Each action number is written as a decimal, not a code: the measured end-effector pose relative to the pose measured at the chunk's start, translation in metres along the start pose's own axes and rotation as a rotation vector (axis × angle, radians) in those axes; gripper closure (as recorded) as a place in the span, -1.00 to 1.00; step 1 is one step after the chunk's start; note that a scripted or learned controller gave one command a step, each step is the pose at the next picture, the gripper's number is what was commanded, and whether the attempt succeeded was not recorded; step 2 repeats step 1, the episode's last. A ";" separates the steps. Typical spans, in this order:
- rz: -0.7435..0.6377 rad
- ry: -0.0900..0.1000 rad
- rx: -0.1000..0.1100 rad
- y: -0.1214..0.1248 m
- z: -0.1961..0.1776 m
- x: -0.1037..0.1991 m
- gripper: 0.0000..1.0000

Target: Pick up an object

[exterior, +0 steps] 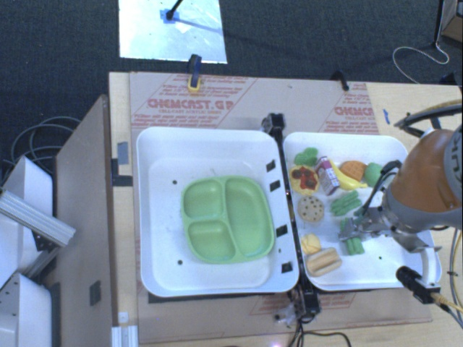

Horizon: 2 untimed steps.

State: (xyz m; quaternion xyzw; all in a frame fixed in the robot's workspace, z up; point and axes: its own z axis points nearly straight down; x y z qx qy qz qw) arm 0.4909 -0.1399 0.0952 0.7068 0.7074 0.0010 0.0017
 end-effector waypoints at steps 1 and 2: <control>-0.016 0.005 -0.012 0.079 -0.095 0.105 1.00; -0.016 0.005 -0.012 0.079 -0.095 0.105 1.00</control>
